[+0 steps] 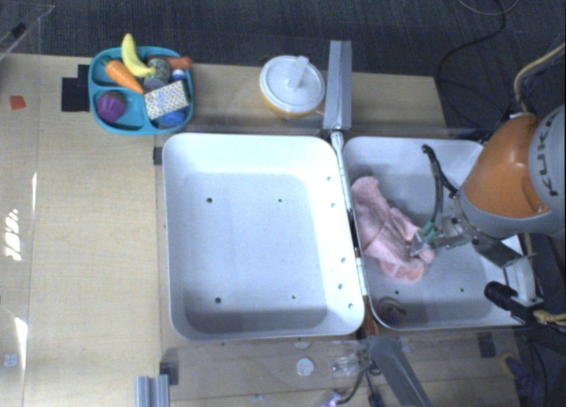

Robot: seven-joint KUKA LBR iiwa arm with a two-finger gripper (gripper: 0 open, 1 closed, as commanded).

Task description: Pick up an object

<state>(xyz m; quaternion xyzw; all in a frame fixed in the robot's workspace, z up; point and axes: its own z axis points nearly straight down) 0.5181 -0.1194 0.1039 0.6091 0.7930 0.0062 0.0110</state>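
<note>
Where the pale wooden table (80, 246) fills the left of the frame, a blue plastic divided tray (137, 91) sits at upper left, holding toy food, a yellow banana (133, 57) and an orange carrot (124, 76) among the pieces. Right of it, at upper centre, stands a round white lidded cup with a yellow rim (292, 85). Below these lies the left shallow white bin (256, 237), and just beside it the right shallow white bin (416, 308). In that right bin, against its left wall, lies a crumpled pink cloth (382, 228), the one thing here to pick up. At the cloth's right edge, middle right of the frame, the pincer (423, 239) is down low on the fabric; how far apart it stands I cannot tell, and I cannot tell whether any cloth is caught in it. The grey arm with its orange band (508, 180) reaches in from the right edge. By my reading the grasp itself is in hand. Next would come a firm close on a fold and a straight lift, slow enough that the limp fabric does not slide free.
</note>
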